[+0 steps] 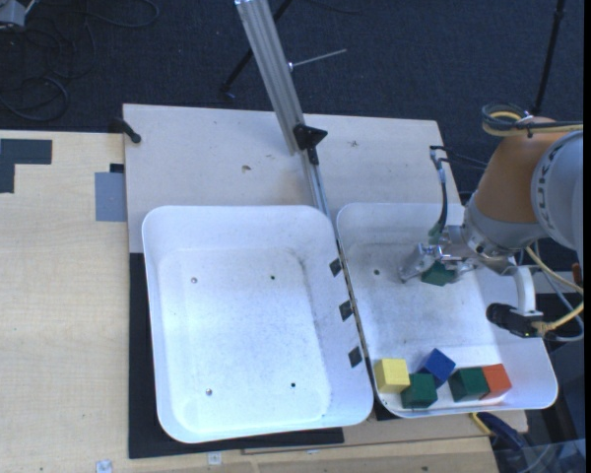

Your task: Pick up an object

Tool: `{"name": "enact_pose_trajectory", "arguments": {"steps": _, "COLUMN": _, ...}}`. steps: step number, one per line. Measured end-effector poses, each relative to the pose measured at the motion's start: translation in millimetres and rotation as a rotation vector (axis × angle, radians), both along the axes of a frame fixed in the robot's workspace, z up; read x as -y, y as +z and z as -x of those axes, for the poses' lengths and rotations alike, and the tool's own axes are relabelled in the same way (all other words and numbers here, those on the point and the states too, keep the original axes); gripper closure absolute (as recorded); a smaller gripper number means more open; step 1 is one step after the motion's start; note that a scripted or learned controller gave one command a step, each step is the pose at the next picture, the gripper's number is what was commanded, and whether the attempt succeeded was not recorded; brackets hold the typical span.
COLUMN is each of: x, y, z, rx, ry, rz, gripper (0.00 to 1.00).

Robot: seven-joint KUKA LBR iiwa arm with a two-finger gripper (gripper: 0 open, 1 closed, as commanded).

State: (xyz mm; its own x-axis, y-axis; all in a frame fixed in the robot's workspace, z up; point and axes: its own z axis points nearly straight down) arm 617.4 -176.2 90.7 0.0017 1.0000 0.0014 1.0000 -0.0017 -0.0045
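We see a dark green block (438,275) between the fingers of our gripper (428,264), which is closed on it in the right bin (532,387); we judge it grasped, the lift still unconfirmed

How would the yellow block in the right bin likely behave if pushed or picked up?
The yellow block looks rigid and flat-faced, so it should slide, not roll. It seems light. Touching the green block, it would probably nudge that one.
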Motion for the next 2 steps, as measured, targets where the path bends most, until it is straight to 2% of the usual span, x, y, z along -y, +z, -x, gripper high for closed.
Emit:
{"name": "enact_pose_trajectory", "arguments": {"steps": 1, "x": 2, "y": 9, "z": -1, "rx": 0.002, "ry": -0.009, "rz": 0.000, "gripper": 1.00}}
{"name": "enact_pose_trajectory", "arguments": {"steps": 2, "x": -72, "y": 1, "z": -35, "rx": 0.009, "ry": 0.009, "rz": 0.001, "gripper": 1.00}}
